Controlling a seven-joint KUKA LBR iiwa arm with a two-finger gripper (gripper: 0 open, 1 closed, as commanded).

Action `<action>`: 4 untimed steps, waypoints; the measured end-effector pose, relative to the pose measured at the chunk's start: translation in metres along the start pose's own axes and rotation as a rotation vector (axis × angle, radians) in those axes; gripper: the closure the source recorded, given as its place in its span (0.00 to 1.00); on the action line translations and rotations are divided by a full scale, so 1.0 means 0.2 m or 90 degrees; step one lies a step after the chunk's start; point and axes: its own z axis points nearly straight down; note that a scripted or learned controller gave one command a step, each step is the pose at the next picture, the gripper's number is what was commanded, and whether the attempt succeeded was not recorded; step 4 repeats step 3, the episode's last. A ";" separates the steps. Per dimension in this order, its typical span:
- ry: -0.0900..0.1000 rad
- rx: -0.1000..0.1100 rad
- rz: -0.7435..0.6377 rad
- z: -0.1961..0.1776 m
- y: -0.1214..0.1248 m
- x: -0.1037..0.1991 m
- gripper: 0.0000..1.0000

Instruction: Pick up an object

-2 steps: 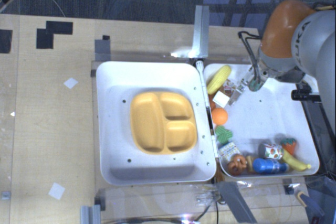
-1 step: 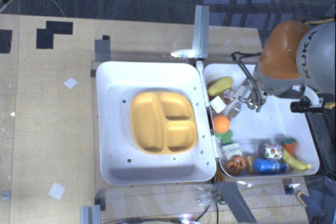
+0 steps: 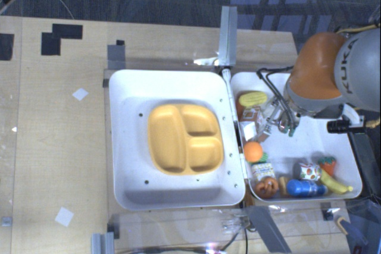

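My gripper [image 3: 278,127] hangs over the left part of the right bin [image 3: 348,146], its fingers apart with nothing between them. Just below and left of it lies an orange ball [image 3: 254,151]. A yellow oval object [image 3: 253,97] and a brown item [image 3: 247,112] lie up-left of the gripper by the bin's far left corner. Along the near wall sit a small jar [image 3: 262,171], a brown pretzel-like piece [image 3: 266,187], a blue bottle [image 3: 305,188], a banana [image 3: 337,185], a white-green cube [image 3: 309,171] and a red-orange piece [image 3: 327,163].
The left bin [image 3: 128,98] holds a yellow divided plate [image 3: 184,138]. A metal post [image 3: 228,38] rises at the far edge between the bins. The grey arm with its orange band [image 3: 318,68] covers the right bin's far right corner.
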 end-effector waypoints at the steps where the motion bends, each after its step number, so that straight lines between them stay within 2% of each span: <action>1: -0.002 -0.001 -0.085 -0.01 -0.04 0.15 0.00; 2: -0.005 -0.001 -0.304 -0.01 -0.20 0.29 0.00; 3: -0.003 -0.001 -0.335 -0.51 -0.08 0.30 0.00; 4: -0.003 -0.001 -0.335 -0.51 -0.08 0.30 0.00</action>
